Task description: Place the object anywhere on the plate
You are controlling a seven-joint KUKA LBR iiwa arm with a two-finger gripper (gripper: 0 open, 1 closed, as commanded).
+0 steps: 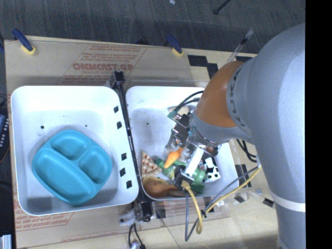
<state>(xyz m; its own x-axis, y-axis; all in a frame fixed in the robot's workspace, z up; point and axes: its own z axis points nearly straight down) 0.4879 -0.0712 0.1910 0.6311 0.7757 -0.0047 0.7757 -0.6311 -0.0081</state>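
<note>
The blue divided plate (72, 165) lies in the left bin (31, 95), low and toward that bin's left side, with its three compartments facing up. Across the two touching bin walls, the right bin (150, 100) holds a cluster of small toy food pieces crowded into its lower half. They include a tan, checkered wedge like a pizza slice (148, 164), an orange carrot-like piece (175, 154) and a green piece (168, 164) just below the carrot. A brown, rounded item (158, 188) lies against the near wall, and a black-and-white piece (210, 169) lies to the right. Which of these is the object to move cannot be told, but all of them are in the right bin, well apart from the plate. The gripper (181, 139) is down among this cluster, right beside the orange and green pieces, and whether it is parted or closed on anything cannot be told from above. The grey arm (270, 113) with its orange band (215, 100) covers the right half of that bin and hides whatever lies beneath it. Both bins sit on a printed cardboard sheet (98, 61), with blue clamps (23, 40) along its far edge.
</note>
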